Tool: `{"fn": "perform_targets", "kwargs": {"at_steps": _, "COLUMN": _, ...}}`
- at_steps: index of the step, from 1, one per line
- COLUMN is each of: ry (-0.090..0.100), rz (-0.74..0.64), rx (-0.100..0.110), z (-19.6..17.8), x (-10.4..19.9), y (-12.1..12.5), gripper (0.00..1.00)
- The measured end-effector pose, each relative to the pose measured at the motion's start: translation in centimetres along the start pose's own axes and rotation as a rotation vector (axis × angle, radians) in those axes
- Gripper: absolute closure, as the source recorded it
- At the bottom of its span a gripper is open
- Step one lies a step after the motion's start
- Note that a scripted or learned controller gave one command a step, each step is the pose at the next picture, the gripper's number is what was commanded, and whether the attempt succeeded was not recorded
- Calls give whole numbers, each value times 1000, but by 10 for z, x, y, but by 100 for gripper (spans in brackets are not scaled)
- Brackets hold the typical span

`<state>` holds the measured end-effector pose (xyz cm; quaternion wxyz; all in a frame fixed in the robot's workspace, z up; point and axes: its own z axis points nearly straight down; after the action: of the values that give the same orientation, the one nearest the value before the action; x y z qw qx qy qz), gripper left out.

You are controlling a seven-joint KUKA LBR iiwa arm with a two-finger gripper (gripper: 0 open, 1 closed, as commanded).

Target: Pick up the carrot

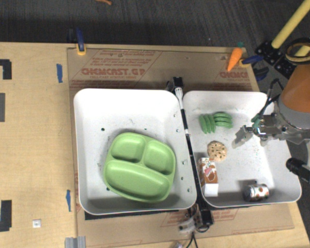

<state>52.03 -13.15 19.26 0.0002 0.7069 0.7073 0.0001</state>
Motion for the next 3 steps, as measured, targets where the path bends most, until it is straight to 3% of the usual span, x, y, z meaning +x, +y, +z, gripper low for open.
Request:
{"fn": "perform_targets", "kwargs": {"at_steps": 1, "ry": 0, "rz": -264, "rx": -1, "z": 57, "x": 28, "y": -28, "gripper": 0}}
{"fn": "perform_targets", "kwargs": {"at_steps": 2, "ry": -2, "rz": -264, "rx": -5, "z": 59, "x": 28, "y": -28, "gripper": 0}}
{"fn": "perform_targets", "kwargs": {"at_steps": 3, "ry": 4, "rz": 78, "rx": -1, "z": 102, "x": 26, "y": -39, "gripper": 0}}
